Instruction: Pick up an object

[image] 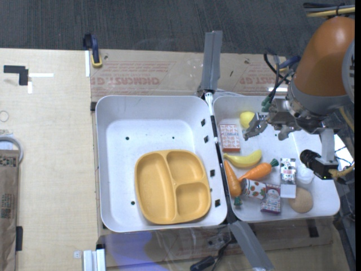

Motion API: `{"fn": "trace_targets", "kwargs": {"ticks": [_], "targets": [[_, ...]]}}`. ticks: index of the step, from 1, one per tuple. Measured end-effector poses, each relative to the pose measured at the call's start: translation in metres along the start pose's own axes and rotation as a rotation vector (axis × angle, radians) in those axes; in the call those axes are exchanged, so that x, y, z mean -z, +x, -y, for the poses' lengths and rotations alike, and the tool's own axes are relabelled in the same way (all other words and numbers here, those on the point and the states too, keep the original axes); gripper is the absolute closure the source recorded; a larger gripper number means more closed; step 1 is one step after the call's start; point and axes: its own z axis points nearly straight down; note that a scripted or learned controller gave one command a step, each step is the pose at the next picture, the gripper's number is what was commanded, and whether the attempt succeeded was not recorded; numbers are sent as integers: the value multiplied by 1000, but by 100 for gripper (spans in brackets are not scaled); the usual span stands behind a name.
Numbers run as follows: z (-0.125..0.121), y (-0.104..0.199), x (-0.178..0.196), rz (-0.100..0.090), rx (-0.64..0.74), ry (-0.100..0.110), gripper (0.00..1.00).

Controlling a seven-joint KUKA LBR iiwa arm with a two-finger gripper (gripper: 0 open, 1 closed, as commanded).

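The arm (324,61) reaches in from the right over the right bin (333,210), its orange band high above the bin's far corner. The gripper (255,126) hangs over the bin's upper part, and its fingers (251,130) point left and down toward the lemon (246,118); they sit just beside it, with nothing seen between them, and whether they stand wide or narrow cannot be told from this angle.

Everything to be picked lies in the right bin. Below the lemon and to its left a small red-and-white box (229,138) lies near the bin's left wall. Under that, a banana (243,158) curves across, and a carrot (258,171) lies just below it, leaf end to the right. A second carrot (232,179) runs along the left wall, close against the first. A small carton (254,189) and a purple box (271,199) crowd the near edge, with a tall white pack (288,176) just right of them and a tan round thing (302,200) in the near right corner (perhaps a potato). A black part of the arm's gear (316,164) hangs over the bin's right side.

The left bin (113,151) holds a yellow tray (172,186) with three compartments, lying flat toward its near side
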Motion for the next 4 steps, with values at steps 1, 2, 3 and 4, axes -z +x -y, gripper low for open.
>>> {"fn": "trace_targets", "kwargs": {"ticks": [1, 2, 3, 4], "targets": [[-30, 24, 10, 1, -58, -1, 0], [9, -13, -30, 0, 23, 0, 0], [61, -54, -160, -1, 92, -3, 0], [39, -66, -88, 1, 524, -5, 0]]}}
